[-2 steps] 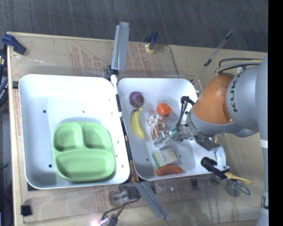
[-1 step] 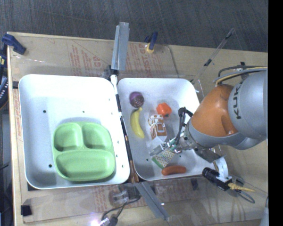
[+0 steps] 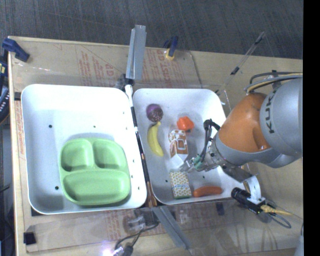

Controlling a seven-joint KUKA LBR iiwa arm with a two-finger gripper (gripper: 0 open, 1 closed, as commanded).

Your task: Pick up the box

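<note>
A green tray fills the left bin, out of the way. In the right bin, a banana lies left of the box. The tool hovers just right of it; I cannot tell its opening.

Two white bins, one green tray, one banana, one plum, two boxes, one carrot, one orange piece
</note>
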